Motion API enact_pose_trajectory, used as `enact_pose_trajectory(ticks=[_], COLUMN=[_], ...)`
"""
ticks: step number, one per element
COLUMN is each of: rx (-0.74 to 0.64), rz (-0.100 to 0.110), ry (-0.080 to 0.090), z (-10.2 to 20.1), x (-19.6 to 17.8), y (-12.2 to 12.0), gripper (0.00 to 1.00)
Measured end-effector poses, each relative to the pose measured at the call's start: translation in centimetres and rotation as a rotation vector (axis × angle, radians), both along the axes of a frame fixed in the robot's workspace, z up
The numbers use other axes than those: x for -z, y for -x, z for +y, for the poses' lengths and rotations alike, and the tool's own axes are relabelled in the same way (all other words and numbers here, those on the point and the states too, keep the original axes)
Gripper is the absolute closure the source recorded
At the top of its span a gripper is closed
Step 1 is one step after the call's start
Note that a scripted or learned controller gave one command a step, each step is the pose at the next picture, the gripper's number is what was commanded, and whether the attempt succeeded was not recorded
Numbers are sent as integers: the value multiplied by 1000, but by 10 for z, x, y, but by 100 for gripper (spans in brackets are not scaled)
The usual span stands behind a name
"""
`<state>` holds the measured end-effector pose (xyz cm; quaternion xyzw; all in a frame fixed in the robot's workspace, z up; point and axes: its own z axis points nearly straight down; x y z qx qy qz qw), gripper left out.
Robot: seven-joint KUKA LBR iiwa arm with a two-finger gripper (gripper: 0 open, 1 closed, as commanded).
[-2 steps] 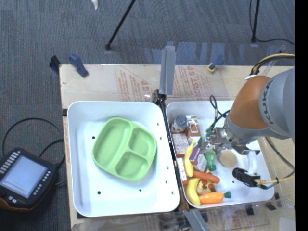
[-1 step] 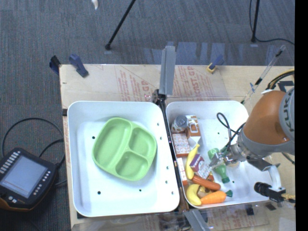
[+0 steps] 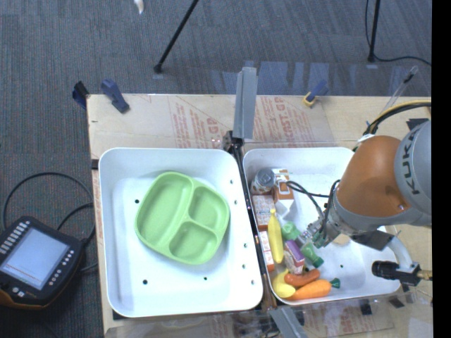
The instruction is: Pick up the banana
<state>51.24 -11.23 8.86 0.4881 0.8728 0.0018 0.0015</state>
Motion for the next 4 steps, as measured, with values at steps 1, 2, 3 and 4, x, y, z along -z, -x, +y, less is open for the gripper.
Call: enact_pose_trajectory(ticks=[1,2,3,4], rx=[5,5,-381,-106], rz=[1,1,2,5], ry=[-1,-1,18,0], z=[0,-1,10,-26], x=[-9,-9,-1,2], y=[0,0,-27,-28], gripper=[100,0,0,0])
